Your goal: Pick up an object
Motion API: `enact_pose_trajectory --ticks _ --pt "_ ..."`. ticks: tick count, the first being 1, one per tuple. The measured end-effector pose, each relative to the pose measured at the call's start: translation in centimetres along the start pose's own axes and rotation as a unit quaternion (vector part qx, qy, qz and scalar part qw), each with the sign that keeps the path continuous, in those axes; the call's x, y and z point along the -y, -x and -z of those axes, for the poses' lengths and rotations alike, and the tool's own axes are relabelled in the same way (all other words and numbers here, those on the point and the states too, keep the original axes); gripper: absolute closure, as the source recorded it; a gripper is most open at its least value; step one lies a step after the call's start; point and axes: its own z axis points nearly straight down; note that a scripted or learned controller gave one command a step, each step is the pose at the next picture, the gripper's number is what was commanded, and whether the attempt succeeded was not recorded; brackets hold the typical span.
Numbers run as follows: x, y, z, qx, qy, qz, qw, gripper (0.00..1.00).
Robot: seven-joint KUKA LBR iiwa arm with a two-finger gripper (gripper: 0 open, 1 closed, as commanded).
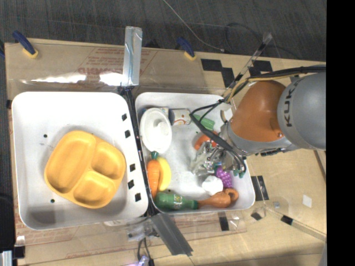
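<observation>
Over the right bin (183, 100), the grey arm's gripper (209, 160) hung low among a clutter of toy food; whether it was spread or pinched on anything could not be told from where I stood.

Just beside the gripper lay purple grapes (224, 177), a white lump (212, 185) and a small orange piece (200, 141), with a brown gourd-shaped toy (221, 199) near the front wall. A green bottle (175, 201) lay along that wall, a carrot (153, 174) and banana (165, 172) stood beside the divider, and a white cup (156, 128) sat behind them. A yellow divided plate (84, 168) rested alone in the left bin (28, 115).
</observation>
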Motion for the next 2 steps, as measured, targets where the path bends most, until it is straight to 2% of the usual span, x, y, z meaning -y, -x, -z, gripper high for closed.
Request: enact_pose_trajectory --ticks 1,2 --pt "-7.7 5.3 -0.8 0.0 -0.001 -0.128 0.9918 1.0" --pt "-2.2 11.8 15.3 0.005 -0.001 -0.259 0.9659 1.0"
